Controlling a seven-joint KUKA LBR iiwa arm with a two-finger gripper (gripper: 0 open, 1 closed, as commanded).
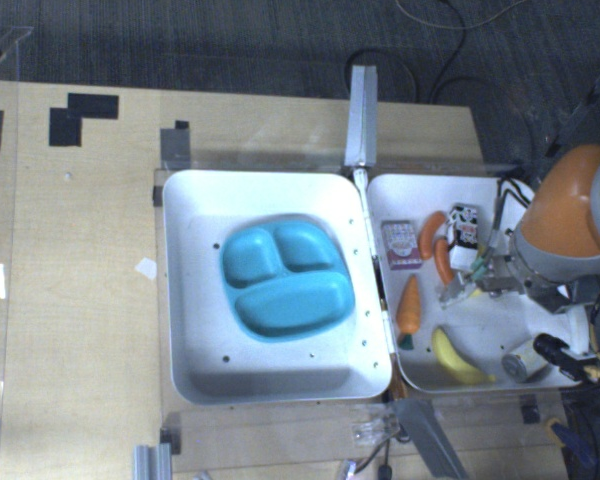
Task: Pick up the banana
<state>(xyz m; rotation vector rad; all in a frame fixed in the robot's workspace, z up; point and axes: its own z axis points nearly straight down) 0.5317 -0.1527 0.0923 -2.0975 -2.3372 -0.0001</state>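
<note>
The yellow banana (458,358) lies in the right bin (480,190), near its front wall, curving from upper left to lower right. My gripper (462,284) hangs over the middle of that bin, on the grey arm with the orange band (568,214) reaching in from the right. It sits above and slightly behind the banana, apart from it, with nothing seen in its grasp.
An orange carrot (409,308) lies left of the banana. A purple packet (401,244), two orange-red sausages (436,240) and a black-and-white item (465,224) lie further back. A grey cylinder (521,366) rests right of the banana. The left bin (185,268) holds a blue divided plate (285,276).
</note>
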